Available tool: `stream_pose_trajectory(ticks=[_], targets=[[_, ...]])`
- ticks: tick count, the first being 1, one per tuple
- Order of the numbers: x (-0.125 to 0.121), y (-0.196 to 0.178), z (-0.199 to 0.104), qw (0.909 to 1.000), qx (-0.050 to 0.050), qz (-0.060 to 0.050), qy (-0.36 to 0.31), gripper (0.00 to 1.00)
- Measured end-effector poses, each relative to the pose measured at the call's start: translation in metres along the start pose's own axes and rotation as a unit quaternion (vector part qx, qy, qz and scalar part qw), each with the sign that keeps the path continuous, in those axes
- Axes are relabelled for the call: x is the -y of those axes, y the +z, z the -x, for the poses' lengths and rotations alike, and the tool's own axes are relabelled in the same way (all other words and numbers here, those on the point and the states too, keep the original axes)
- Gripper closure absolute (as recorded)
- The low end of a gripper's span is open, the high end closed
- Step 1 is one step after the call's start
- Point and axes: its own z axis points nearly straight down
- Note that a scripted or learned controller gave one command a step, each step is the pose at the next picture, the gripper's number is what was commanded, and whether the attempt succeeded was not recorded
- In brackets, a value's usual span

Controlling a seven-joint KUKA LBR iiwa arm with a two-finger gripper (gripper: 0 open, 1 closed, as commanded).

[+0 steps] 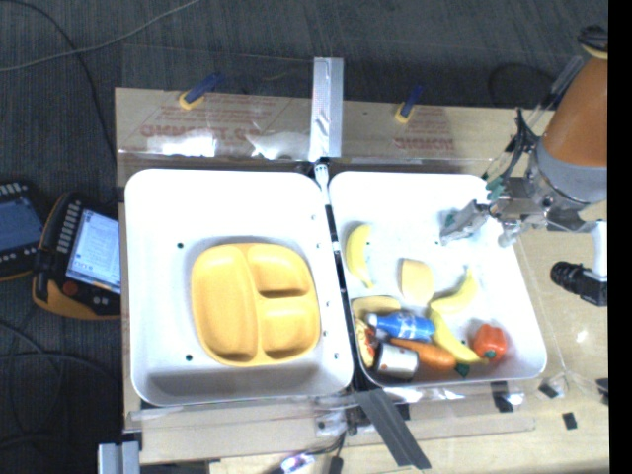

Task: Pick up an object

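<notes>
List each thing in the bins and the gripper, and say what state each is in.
Yellow divided tray: flat in left bin.
Banana: lying in right bin.
Blue bottle: on its side.
Carrot: lying flat.
Gripper: above right bin, holding nothing visible.

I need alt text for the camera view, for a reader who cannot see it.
A robot arm reaches from the right, its claw above the right bin, where bananas, a tomato, a carrot and a bottle lie. The left bin holds a yellow tray.

Bright, even overhead light blows out both white bins [148, 294]; shadows are faint, and fine detail is soft throughout.
</notes>
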Motion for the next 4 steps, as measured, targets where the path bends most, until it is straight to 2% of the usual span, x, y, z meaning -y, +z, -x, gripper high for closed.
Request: stream_pose_trajectory(ticks=[1,2,3,4], targets=[[0.036,0.098,0.042,1.0000,0.000,0.000,0.000,0.00],[0.025,0.160,0.025,0.9994,0.003,0.006,-0.035,0.00],[0.023,0.153,0.024,0.9993,0.001,0.007,-0.036,1.00],[0.036,0.038,-0.025,0.9980,0.001,0.000,0.063,1.00]])
